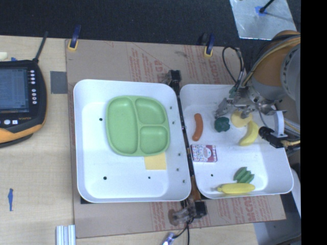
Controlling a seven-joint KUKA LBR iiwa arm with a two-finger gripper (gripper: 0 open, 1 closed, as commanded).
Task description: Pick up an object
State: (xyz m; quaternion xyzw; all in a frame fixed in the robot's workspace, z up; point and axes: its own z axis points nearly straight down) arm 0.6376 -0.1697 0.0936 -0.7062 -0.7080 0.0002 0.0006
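Yellow banana (250, 135) and a teal lump (222, 124) sit at right of frame, just under your gripper (236, 107). Its fingers blur into clutter, so you cannot tell their state; the arm (278, 70) is cut off.

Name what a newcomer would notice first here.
A green divided plate sits in the left bin, with a yellow slice at its near edge. In the right bin, the gripper hangs over a dark green ball and a banana; a sausage lies nearby.
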